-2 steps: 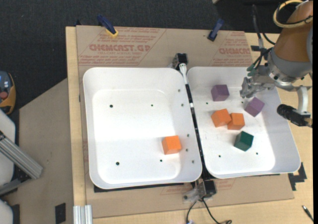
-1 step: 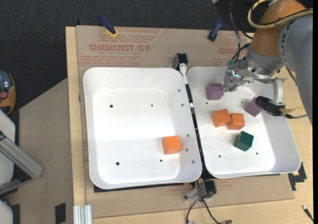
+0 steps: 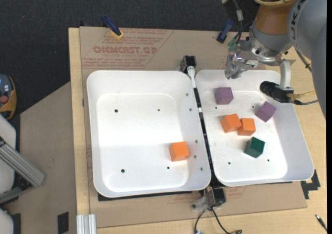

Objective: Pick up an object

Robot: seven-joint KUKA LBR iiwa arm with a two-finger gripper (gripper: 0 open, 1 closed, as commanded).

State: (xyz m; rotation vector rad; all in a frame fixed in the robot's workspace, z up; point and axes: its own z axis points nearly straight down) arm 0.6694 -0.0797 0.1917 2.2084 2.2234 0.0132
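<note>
My gripper (image 3: 233,70) hangs above the far edge of the right bin (image 3: 290,173), its fingers close together with nothing between them. Just in front of it lies a purple cube (image 3: 224,95). A second purple cube (image 3: 266,111) rests further right. Two orange cubes (image 3: 231,123) (image 3: 247,126) sit side by side, touching, in the middle of the bin. A dark green cube (image 3: 254,147) lies nearer the front. In the left bin (image 3: 104,176) one orange cube (image 3: 179,151) sits at the front right.
A black clamp (image 3: 188,64) sits at the far end of the ridge between the bins, and another (image 3: 213,196) at the near end. A black part with a cable (image 3: 275,91) overhangs the right bin's far right. Blue clips (image 3: 111,26) hold the cardboard base.
</note>
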